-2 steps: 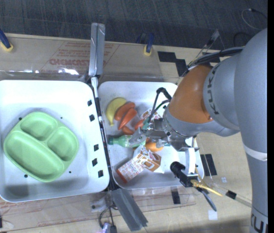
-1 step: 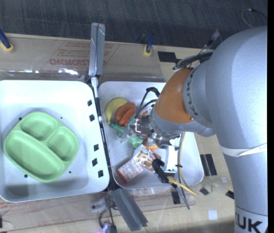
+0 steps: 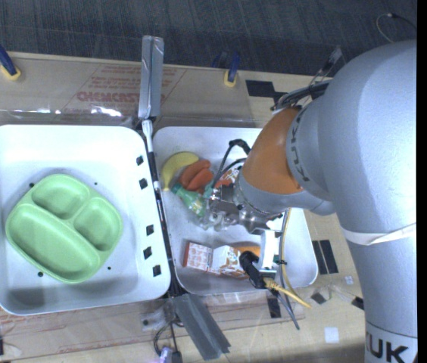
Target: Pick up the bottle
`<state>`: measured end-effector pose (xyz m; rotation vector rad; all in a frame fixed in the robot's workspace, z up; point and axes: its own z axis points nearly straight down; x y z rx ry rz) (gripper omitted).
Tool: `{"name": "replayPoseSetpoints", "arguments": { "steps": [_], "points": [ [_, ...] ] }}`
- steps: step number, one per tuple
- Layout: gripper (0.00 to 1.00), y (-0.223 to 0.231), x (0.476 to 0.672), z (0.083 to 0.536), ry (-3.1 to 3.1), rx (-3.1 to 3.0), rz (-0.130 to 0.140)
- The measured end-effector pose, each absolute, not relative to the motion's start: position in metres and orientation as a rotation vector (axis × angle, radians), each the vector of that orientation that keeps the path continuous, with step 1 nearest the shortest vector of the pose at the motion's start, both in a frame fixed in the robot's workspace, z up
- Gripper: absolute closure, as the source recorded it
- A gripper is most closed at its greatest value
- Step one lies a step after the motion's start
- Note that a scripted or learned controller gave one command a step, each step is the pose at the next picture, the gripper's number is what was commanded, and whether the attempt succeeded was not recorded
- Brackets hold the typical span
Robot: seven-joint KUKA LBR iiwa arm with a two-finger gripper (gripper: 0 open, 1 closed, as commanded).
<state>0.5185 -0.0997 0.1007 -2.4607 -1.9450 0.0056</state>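
Hand point(image 3: 217, 212) sits low in right bin point(image 3: 304, 274), fingers hidden under wrist so spread or pinched cannot tell; bottle point(image 3: 191, 200), clear with green end, lies touching it at roughly 10 o'clock, long axis running 10-to-4, orange items point(image 3: 195, 175) beyond at 11.

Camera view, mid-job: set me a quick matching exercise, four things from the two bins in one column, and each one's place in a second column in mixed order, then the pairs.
Things:
1. green divided plate
2. banana
3. printed carton
4. gripper

Places:
A. near end of the right bin, lying flat
B. far left part of the right bin, beside the orange items
C. over the middle of the right bin, by the clear bottle
D. in the left bin

Pairs: 1-D, 2-B, 3-A, 4-C
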Motion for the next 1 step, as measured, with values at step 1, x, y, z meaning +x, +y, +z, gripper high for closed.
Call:
{"name": "replayPoseSetpoints", "arguments": {
  "steps": [1],
  "points": [
    [1.0, -0.0346, 0.5744, 0.1916, -1.748, -2.606, 0.004]
  ]
}}
